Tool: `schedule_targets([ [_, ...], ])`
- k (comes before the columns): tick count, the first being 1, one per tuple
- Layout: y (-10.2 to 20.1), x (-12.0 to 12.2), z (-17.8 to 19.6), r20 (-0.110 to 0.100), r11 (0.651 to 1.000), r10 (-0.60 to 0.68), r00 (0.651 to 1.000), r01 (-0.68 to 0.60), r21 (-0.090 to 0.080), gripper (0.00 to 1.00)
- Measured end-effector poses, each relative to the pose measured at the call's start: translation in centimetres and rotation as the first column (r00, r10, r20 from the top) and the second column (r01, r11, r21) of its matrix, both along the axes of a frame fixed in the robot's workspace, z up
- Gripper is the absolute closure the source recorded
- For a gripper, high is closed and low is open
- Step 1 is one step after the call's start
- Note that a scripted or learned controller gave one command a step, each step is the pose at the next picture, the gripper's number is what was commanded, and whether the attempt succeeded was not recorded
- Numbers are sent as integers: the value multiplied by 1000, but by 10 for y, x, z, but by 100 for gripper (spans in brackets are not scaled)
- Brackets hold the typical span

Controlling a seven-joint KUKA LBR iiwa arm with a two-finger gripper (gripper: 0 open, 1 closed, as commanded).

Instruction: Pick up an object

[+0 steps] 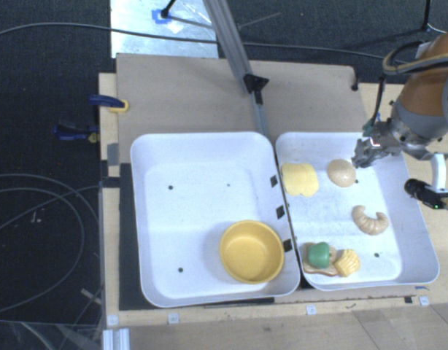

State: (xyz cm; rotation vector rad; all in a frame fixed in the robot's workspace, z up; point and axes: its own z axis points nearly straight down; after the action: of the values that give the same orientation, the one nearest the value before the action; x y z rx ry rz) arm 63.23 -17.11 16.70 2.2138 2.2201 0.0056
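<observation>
The claw [365, 154] hangs just beside the bun [341, 173], near the far edge of the right bin [417, 232]. I cannot tell if it is released or clenched. A yellow bowl [252, 251] sits in the left bin [158, 195].

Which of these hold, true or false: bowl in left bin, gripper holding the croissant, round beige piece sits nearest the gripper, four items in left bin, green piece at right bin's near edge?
1. The yellow bowl sits in the left bin. True.
2. The gripper holds the croissant. False: the croissant lies on the right bin floor, apart from it.
3. The round beige piece is the item nearest the gripper. True.
4. The left bin holds four items. False: just the bowl.
5. The green piece lies near the right bin's near edge. True.
</observation>
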Motion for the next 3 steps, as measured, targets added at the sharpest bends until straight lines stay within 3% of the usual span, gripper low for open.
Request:
schedule_targets([
  [1, 0, 2, 55, 1, 1000, 5, 1000, -5, 0, 100],
  [3, 93, -58, 50, -8, 1000, 6, 1000, -6, 4, 100],
])
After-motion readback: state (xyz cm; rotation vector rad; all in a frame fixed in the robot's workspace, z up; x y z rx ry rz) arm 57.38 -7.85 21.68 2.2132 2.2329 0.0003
